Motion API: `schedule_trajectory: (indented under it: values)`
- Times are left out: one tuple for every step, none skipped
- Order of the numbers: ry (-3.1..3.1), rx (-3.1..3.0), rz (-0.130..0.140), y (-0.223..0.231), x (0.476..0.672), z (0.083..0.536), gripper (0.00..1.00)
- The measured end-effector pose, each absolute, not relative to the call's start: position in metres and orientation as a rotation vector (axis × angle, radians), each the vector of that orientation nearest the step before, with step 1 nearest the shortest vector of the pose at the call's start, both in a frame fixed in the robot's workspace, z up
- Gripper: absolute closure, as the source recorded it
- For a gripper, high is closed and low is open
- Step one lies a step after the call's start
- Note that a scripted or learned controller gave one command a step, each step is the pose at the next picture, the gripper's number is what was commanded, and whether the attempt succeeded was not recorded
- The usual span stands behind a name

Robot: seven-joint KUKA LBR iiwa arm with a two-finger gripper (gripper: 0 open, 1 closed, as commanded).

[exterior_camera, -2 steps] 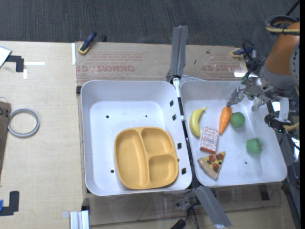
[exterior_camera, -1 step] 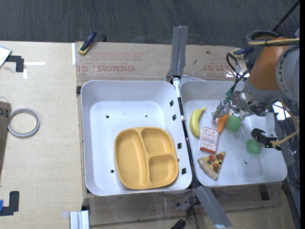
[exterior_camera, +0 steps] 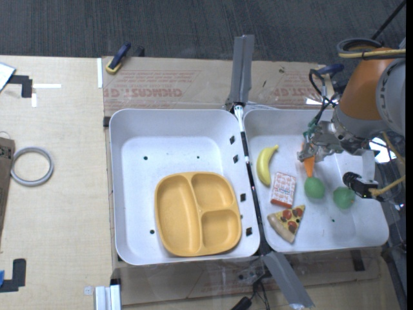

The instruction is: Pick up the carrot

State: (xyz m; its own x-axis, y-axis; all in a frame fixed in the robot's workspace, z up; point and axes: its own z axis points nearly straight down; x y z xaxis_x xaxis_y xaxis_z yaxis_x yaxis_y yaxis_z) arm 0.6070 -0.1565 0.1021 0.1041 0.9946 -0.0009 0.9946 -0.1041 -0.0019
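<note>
Writing appears in one readable place: red mirrored lettering on the cardboard sheet (exterior_camera: 174, 82) lying under the far edges of both bins, too reversed and faint to make out for certain. A small red-and-white packet (exterior_camera: 282, 188) in the right bin (exterior_camera: 361, 228) carries print that is too small to read.

The grey arm (exterior_camera: 381, 95), with its orange band, reaches in from the right and bends down over the far right part of the right bin. Its gripper (exterior_camera: 312, 154) points down at the bin floor, and the top of the carrot (exterior_camera: 310, 166) sits right at its tips. The carrot shows as a short orange piece just below the gripper, near the middle of the right bin. Whether the gripper is open, closed or clasping the carrot cannot be told from this angle.

Also in the right bin: a yellow banana (exterior_camera: 265, 165) near the left wall, a pizza slice (exterior_camera: 288, 222) toward the near edge, and two green balls (exterior_camera: 314, 188) (exterior_camera: 344, 197) beside the carrot.

The left bin (exterior_camera: 129, 173) holds a yellow divided plate (exterior_camera: 197, 213) at its near side.

The bins rest on a pale wooden bench (exterior_camera: 58, 225). A roll of tape (exterior_camera: 30, 165) lies near the bench's left edge, and a blue-and-yellow clamp (exterior_camera: 118, 58) sits at its far edge. Dark grey carpet (exterior_camera: 161, 11) lies beyond.
</note>
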Motion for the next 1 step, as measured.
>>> schedule_trajectory:
  values:
    - [-2.147,-2.293,0.002,-0.1037,0.6020,0.1946,1.00]
